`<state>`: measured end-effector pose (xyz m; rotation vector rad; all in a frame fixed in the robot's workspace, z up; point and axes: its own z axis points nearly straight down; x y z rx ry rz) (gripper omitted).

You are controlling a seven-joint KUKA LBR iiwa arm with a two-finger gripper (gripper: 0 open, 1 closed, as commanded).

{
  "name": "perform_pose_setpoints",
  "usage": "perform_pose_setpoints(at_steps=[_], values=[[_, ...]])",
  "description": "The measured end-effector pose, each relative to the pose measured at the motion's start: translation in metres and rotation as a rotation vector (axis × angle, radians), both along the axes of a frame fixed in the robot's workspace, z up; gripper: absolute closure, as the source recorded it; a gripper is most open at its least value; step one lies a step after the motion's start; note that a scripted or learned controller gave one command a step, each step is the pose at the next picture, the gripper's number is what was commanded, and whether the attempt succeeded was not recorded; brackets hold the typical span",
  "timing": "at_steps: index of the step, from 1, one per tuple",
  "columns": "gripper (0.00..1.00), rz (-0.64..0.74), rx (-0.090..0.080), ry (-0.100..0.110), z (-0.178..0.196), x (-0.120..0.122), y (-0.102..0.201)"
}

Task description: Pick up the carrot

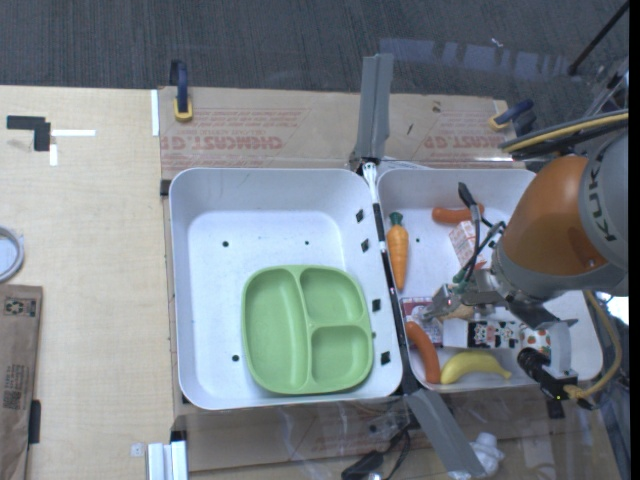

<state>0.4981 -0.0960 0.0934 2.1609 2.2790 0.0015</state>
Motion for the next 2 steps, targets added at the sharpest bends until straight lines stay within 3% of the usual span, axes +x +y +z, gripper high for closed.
perform_pose_setpoints(at_steps=[1,2], values=[[1.00,-0.003,0.000,-0.001,0.008,0.001,-0.001],[1.00,0.113,-0.001,0.005,0.096,0.001,0.106]])
